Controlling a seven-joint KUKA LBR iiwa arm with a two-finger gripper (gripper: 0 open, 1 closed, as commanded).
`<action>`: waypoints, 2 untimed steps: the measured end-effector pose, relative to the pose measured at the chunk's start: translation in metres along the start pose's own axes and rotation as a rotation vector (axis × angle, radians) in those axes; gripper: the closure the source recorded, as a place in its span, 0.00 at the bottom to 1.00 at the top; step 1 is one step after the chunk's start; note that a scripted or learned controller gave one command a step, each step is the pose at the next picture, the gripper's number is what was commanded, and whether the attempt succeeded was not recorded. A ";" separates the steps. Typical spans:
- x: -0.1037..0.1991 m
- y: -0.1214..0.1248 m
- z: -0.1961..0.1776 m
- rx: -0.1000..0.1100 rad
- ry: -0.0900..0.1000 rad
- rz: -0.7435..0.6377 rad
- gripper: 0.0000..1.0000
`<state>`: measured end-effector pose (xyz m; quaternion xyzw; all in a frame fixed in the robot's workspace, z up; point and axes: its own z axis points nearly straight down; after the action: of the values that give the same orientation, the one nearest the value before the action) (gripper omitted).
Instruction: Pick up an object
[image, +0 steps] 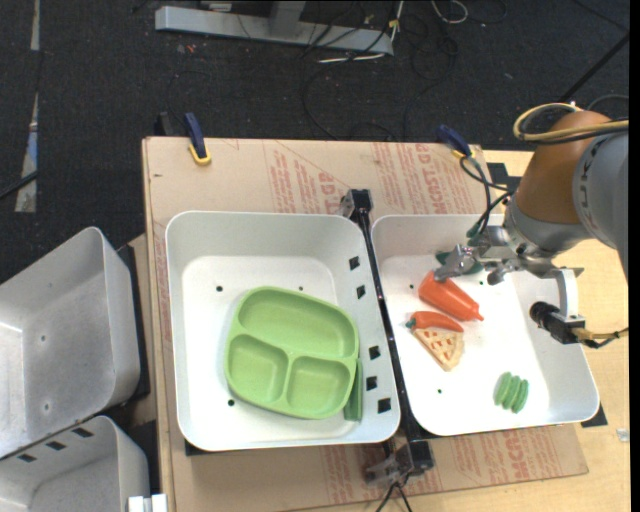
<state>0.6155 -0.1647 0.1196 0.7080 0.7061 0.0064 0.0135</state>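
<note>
At the frame's left, the left bin (190, 300) holds a light green divided plate (292, 352). In the right bin (570, 400), the orange toy carrot (450, 296) lies right of centre, long axis slanting from upper left down to lower right. Just below it rests a pizza slice (440, 340), tip pointing down; a green pea pod (511, 391) lies lower right. The tool (468, 257) hovers just above the carrot's upper end; its opening cannot be told.

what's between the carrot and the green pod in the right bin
The pizza slice lies roughly between the carrot and green pod, nearer the carrot, as the camera view shows.
</note>
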 end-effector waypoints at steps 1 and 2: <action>0.002 0.001 -0.008 -0.002 0.002 -0.002 1.00; 0.003 0.003 -0.051 0.023 0.008 -0.005 1.00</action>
<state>0.6166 -0.1616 0.1704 0.7062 0.7080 0.0012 0.0023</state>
